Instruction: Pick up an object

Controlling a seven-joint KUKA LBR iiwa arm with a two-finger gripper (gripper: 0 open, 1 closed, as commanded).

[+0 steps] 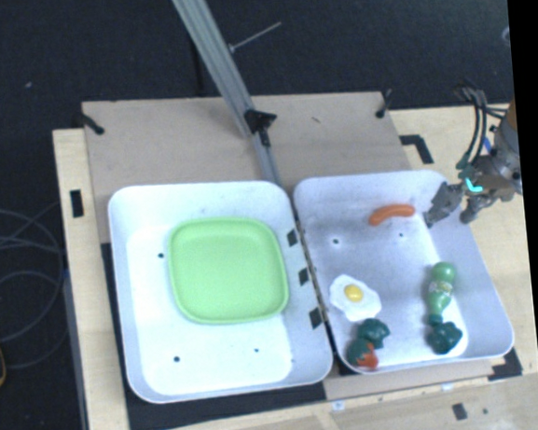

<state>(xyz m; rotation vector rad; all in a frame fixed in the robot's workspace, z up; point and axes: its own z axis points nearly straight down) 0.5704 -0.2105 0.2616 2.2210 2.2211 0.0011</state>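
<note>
Orange toy sausage (391, 214), small, light and probably smooth plastic, lies near the far edge of the right white bin (476, 332), toward the table's right side. The tool (457, 204) hovers just beside it, fingers spread, empty. Pinch its narrow middle.

Plate (227, 269) in left bin (146, 361), sausage (391, 214), fried egg (355, 296), vegetables (440, 307) in right bin (486, 293), gripper (457, 205) at its far-right rim.

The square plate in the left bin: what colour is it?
Light green; the square plate shows best in the camera view.
</note>
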